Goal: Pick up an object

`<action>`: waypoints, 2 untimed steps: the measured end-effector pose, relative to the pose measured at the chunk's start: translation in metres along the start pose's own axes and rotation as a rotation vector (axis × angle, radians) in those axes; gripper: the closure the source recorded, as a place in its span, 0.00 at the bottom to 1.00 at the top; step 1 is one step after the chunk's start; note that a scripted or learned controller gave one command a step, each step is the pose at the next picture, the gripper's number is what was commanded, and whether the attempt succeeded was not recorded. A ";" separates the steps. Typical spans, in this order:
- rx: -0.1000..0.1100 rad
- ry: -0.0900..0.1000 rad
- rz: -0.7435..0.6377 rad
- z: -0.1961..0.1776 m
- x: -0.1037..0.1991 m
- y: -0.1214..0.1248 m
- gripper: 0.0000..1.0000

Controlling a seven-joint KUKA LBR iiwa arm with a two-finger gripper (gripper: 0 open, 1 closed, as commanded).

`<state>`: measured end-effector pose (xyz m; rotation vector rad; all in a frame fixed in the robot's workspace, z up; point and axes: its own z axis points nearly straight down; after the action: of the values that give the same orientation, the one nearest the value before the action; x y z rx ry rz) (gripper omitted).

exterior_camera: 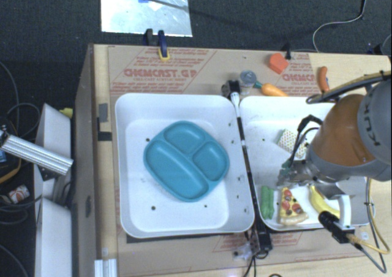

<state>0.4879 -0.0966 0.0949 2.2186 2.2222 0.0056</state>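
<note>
Two bins: gripper [293, 174] low over crowded right bin [263, 116], probably near pizza slice [290, 205].

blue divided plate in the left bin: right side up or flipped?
Right side up. The blue divided plate lies flat in the left bin, its three compartments facing the camera; nothing is in them.

Worktop [184, 67] was a printed cardboard sheet with red lettering — two white bins sat on it side by side, left bin [131, 147] and right bin [263, 113] touching at the middle. Along the back edge lay an orange block [278, 63] and a carrot-shaped toy [271, 91].
</note>
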 end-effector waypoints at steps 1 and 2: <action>-0.001 -0.002 -0.001 -0.104 0.002 0.000 1.00; 0.002 -0.002 0.001 -0.087 -0.033 0.021 1.00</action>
<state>0.5090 -0.1293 0.1817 2.2200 2.2211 0.0005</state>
